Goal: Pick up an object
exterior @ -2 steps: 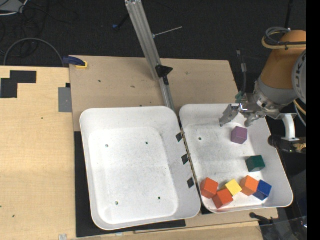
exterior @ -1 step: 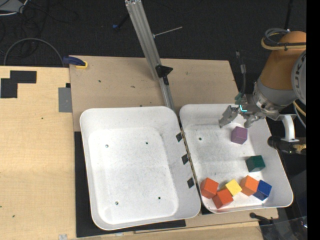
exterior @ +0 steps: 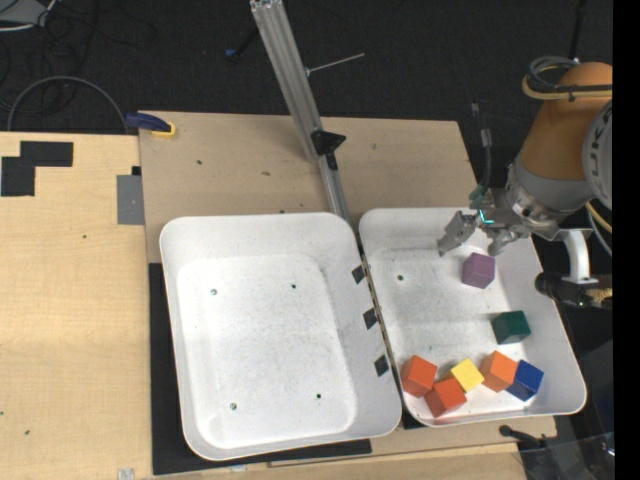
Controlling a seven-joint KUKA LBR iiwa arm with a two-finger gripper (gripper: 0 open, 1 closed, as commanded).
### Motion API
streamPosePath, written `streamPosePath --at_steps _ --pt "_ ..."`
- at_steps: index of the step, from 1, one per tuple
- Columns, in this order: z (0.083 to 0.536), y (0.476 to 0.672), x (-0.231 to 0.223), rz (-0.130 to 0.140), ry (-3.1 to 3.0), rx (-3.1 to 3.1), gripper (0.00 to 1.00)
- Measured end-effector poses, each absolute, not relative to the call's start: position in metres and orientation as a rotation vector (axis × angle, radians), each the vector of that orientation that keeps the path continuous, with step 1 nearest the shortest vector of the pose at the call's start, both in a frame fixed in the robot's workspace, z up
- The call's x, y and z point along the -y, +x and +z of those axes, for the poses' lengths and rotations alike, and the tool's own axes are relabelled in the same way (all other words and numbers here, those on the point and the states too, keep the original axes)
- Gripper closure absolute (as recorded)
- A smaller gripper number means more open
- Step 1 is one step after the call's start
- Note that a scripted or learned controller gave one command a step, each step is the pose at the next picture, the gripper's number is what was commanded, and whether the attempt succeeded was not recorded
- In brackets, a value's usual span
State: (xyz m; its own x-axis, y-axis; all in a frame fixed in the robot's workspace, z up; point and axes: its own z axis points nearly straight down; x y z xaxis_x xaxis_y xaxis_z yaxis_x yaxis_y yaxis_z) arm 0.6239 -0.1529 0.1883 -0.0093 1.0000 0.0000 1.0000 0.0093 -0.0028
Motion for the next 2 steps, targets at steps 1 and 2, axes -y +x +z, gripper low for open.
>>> streamPosePath --at_steps 1,2 --pt "0.1883 0.6239 0.1527 0.003 -2.208 2.232 0.0" --pt "0.1883 0.6239 0.1526 0.004 -2.207 2.232 0.0"
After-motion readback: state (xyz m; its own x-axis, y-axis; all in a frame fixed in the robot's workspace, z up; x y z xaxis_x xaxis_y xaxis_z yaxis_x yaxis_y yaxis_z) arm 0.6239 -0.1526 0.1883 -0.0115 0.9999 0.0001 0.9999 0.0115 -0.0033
